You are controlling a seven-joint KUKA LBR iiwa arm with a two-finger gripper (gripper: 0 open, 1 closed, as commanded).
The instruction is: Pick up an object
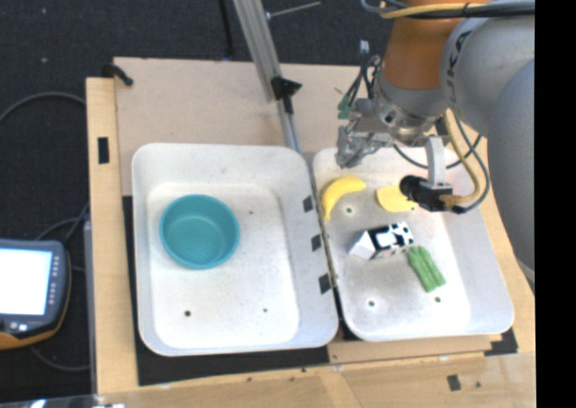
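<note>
Yellow banana (340,192) in rt bin | just below end effector (349,154) | grip state: can't tell

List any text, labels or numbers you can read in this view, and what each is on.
No text reads clearly.
Black and white box in the right bin: printed pattern, too blurred to read.
Pendant screen at the left edge: glowing white, washed out, nothing legible.
Banana, green object and teal bowl: no markings seen.

We see the right bin (477,307) crowded at its far end; its near floor offers open room.
</note>
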